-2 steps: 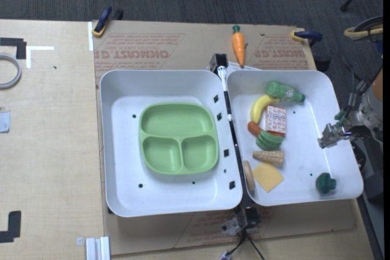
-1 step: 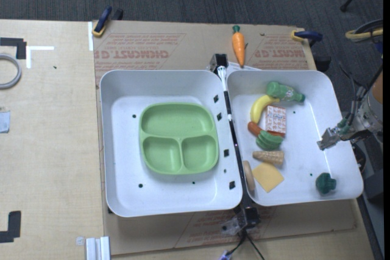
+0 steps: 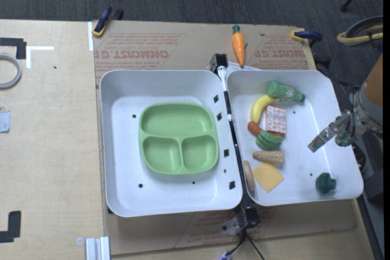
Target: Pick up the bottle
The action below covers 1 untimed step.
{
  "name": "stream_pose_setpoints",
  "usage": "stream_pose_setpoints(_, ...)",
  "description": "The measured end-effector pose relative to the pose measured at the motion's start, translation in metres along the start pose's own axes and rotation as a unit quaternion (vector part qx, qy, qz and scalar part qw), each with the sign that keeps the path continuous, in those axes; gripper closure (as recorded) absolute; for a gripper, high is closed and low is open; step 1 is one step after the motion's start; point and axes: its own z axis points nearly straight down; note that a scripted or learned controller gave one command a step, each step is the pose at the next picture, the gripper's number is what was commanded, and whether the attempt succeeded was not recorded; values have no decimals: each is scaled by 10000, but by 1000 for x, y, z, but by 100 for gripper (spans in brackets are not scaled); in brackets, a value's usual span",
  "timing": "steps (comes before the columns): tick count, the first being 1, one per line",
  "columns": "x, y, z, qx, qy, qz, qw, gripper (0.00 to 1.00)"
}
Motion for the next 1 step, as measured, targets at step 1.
stream_pose_setpoints(1,-30,-21,24,-3,-3,-1139,9935,100)
